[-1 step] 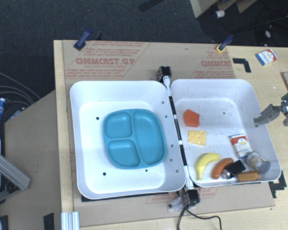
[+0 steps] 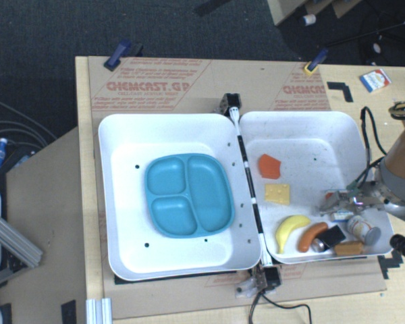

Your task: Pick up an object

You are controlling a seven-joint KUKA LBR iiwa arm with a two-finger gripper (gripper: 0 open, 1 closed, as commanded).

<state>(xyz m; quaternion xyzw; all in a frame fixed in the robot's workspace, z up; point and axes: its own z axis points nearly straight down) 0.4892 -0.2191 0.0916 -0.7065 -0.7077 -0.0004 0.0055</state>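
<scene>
The right bin (image 2: 304,123) holds several small objects. An orange wedge (image 2: 270,167) lies near its left wall, with a pale yellow square slice (image 2: 277,194) just below it. A yellow banana (image 2: 289,230) and a red-orange sausage (image 2: 312,235) lie at the front, beside a black block (image 2: 332,237), a brown stick (image 2: 349,248) and a grey cylinder (image 2: 363,229). My gripper (image 2: 335,204) reaches in from the right, low over the bin floor, just above the sausage and the black block. Nothing shows held in it.
The left bin (image 2: 121,181) bears a blue divided plate (image 2: 188,194). A black hinge strip (image 2: 246,181) runs between the bins. Clamps (image 2: 119,55) and cables (image 2: 368,123) sit on the cardboard bench around them.
</scene>
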